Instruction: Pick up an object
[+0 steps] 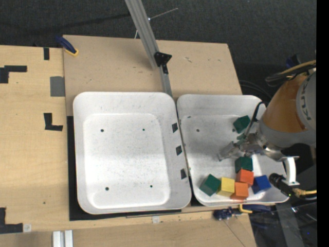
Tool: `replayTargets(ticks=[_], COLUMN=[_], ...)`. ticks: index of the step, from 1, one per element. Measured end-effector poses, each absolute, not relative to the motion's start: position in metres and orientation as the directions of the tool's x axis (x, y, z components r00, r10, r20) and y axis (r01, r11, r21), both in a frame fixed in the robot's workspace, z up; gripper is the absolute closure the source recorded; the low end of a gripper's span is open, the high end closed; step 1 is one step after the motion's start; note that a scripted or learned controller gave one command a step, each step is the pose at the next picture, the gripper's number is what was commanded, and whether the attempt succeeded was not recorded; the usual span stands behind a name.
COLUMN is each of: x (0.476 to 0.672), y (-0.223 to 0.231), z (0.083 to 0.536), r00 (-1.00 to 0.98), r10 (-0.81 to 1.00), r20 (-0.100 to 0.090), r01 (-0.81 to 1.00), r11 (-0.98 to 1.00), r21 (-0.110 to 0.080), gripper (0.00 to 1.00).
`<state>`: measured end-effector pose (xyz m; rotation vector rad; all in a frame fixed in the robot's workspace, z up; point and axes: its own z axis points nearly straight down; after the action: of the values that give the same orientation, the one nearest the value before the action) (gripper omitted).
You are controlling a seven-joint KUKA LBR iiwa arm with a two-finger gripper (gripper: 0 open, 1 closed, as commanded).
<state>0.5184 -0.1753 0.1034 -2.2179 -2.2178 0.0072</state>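
- The gripper (232, 151) hung low in the right bin (205, 112); whether it gripped anything could not be told.
- Small green (241, 123), yellow (227, 185), orange (245, 177) and blue (261, 183) blocks lay nearby.

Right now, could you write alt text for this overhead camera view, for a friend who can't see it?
A grey and orange robot arm reaches from the right into the right-hand white bin, its hand low among small coloured blocks: green, yellow, orange and blue. The left bin sits beside it on a wooden bench.
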Motion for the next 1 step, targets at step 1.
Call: replayTargets(ticks=[1], x=[0.5197], y=[-0.1741], z=[0.1163], r00=[-0.001], r10=[1.000], r20=[0.001], r01=[1.000], r11=[0.001], r21=[-0.003], gripper=[1.00])
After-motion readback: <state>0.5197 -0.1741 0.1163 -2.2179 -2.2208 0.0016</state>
